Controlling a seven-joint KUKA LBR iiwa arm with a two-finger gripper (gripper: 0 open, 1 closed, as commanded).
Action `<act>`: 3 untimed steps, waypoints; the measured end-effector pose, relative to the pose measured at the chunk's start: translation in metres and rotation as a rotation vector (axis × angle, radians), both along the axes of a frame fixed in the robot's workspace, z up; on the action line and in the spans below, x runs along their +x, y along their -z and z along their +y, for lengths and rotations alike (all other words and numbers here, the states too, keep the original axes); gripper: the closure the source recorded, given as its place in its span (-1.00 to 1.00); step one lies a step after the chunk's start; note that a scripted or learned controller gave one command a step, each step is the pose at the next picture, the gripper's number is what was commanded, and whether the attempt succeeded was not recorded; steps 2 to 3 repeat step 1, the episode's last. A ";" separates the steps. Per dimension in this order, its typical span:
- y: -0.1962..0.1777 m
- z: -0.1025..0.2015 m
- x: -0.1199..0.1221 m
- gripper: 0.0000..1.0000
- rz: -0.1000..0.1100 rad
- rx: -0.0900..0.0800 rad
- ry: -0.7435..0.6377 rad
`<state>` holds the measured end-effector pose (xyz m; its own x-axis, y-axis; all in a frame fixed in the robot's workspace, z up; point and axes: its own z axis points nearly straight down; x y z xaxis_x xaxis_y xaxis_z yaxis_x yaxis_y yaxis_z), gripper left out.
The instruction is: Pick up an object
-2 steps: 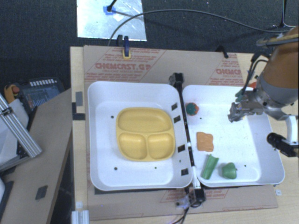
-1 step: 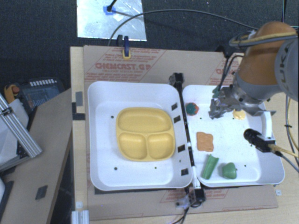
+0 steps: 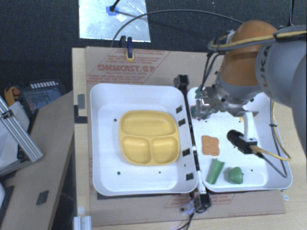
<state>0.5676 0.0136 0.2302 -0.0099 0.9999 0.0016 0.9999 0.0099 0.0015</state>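
The right bin (image 3: 268,178) holds a flat orange-brown piece (image 3: 210,145) near its middle. In front of it lie a green cylinder (image 3: 215,171) and a small green rounded object (image 3: 235,175). My gripper (image 3: 201,107) hangs low over the bin's far left corner, close to the divider between the bins. It is behind the orange-brown piece and apart from it. The grey arm with its orange band (image 3: 249,56) covers the bin's far right part. A yellow divided plate (image 3: 148,137) lies in the middle of the left bin (image 3: 103,128).
A black piece (image 3: 240,142) with a yellow cable (image 3: 276,156) hangs over the right bin, right of the orange-brown piece. Black clips (image 3: 182,83) mark the seam between the bins. A cardboard sheet (image 3: 129,66) lies under both bins.
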 end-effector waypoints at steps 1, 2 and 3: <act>0.009 0.054 0.024 1.00 -0.001 0.000 0.000; 0.009 0.054 0.024 1.00 -0.001 0.000 0.000; 0.009 0.054 0.024 1.00 -0.001 0.000 0.000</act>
